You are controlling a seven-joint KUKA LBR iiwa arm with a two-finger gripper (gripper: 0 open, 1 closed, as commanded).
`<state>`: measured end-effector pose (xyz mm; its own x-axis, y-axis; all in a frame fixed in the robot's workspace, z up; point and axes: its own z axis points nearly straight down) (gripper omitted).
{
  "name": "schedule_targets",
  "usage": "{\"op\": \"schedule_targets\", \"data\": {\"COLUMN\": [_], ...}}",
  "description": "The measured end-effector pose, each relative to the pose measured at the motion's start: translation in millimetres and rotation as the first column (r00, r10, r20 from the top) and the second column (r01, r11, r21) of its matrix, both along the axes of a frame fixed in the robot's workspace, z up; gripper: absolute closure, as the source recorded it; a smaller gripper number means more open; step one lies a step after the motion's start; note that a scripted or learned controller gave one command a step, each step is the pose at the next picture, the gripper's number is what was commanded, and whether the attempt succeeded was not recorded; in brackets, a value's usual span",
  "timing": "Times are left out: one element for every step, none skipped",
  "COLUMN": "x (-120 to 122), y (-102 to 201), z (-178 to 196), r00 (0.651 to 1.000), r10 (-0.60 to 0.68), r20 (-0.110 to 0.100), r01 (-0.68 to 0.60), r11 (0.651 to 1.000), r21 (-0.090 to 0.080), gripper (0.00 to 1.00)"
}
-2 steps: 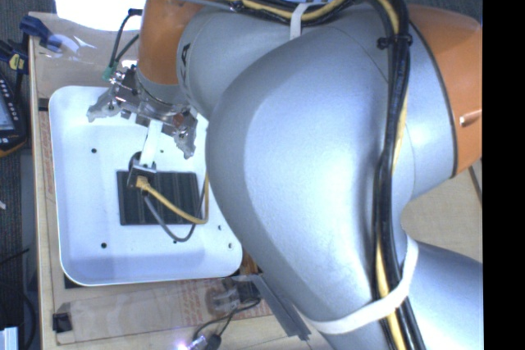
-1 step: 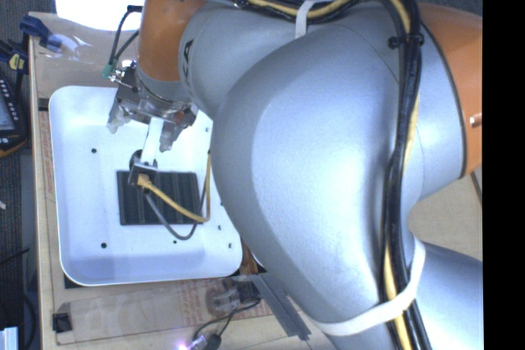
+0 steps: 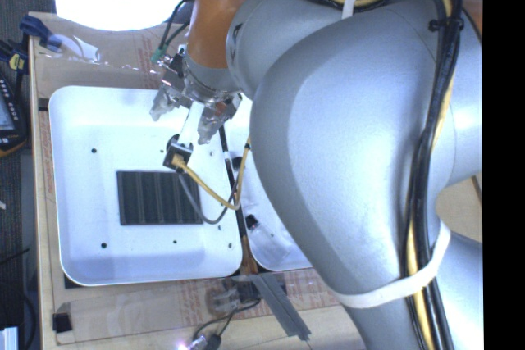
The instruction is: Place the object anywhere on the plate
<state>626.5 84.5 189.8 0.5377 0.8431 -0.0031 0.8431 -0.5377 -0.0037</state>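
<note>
Dark ribbed rectangular plate [image 3: 158, 197] is lying flat on the floor of the left white bin [image 3: 78, 250], toward its lower middle; the object to be placed cannot be made out; pincer [image 3: 187, 112] is hanging over the bin's upper right part, above and right of the plate, apart from it; its opening cannot be told; grey arm [image 3: 353, 135] with orange band [image 3: 212, 20] is covering most of the right bin [image 3: 275, 254]; both bins are sitting on the desk [image 3: 131, 307].
</note>
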Motion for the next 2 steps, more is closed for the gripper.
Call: {"op": "schedule_targets", "data": {"x": [30, -53], "y": [79, 134], "z": [135, 53], "r00": [0.910, 0.896], "r10": [-0.415, -0.444], "r20": [0.007, 0.000], "r01": [0.415, 0.444], "r11": [0.910, 0.896], "r21": [0.003, -0.004], "gripper": [1.00, 1.00]}}
